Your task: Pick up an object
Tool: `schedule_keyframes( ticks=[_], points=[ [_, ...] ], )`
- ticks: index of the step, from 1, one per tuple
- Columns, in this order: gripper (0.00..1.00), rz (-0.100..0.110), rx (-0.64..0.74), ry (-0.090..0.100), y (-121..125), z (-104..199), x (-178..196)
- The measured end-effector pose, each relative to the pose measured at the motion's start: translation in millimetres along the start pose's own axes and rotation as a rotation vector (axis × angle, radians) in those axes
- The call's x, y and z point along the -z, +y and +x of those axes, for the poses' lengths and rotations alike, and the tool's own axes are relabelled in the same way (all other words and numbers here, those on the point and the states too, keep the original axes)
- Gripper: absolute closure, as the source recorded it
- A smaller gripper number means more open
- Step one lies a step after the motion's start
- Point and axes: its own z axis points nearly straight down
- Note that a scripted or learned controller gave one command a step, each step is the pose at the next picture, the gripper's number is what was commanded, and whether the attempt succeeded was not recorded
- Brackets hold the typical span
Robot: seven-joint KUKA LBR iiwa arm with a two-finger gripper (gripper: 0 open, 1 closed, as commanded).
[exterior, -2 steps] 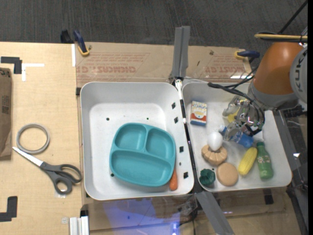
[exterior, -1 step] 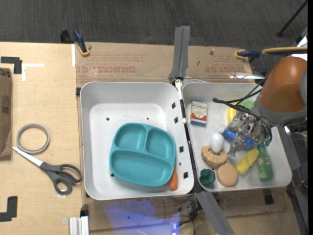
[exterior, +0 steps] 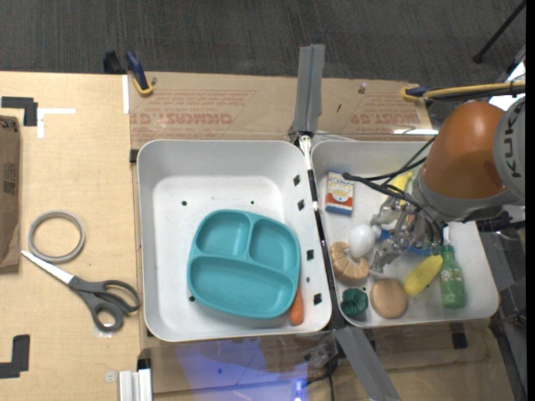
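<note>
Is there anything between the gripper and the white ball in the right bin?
Nothing visible. The gripper hangs just right of the white ball, with only bare bin floor between them. The yellow item lies on its other side.

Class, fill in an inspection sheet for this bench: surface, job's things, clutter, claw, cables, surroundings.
Surface: two white bins; left bin, right bin.
Job's things: right bin holds a white egg-like object, yellow item, green bottle, small box. Left bin holds a teal tray.
Clutter: scissors, tape ring.
Claw: low in the right bin; grip unclear.
Cables: black cables near the wrist.
Surroundings: cardboard, dark floor.
</note>
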Motion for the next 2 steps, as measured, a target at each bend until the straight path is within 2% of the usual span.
schedule_keyframes(
  ticks=[1, 2],
  points=[
    [0.0, 0.001, -0.021, -0.001, 8.8, 44.0, 0.0],
    [0.0, 0.001, -0.051, -0.004, -4.8, -62.0, 131.4]
  ],
)
